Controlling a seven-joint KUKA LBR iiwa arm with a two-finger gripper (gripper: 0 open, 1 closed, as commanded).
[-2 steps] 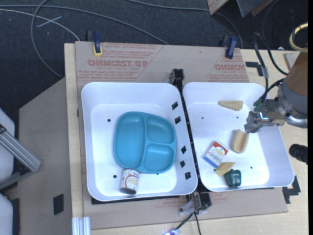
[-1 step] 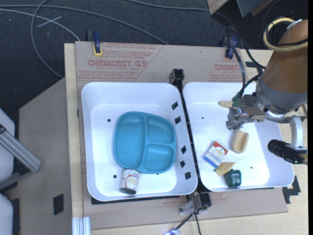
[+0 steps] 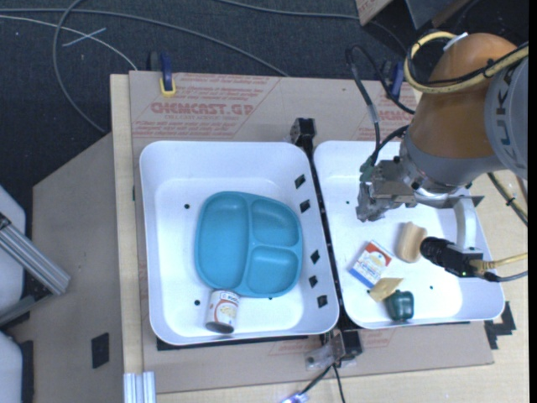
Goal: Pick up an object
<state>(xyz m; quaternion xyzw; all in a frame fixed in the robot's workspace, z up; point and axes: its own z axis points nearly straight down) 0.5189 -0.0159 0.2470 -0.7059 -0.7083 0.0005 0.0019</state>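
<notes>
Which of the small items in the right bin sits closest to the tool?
The tan cylinder, just below and right of the tool; the carton and green pepper lie farther down.

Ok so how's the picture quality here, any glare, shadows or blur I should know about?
Camera view: lighting is even and soft; the white bins look bright but keep their edges. The arm's orange band shows a mild sheen. The blue divided plate is sharp, while the small can has a slightly soft label. Faint shadow lies under the gripper.

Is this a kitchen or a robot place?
Probably a robot lab or workshop, not a kitchen. A big robot arm reaches over two white bins on a cardboard-covered bench, and loose cables trail across the floor.
</notes>
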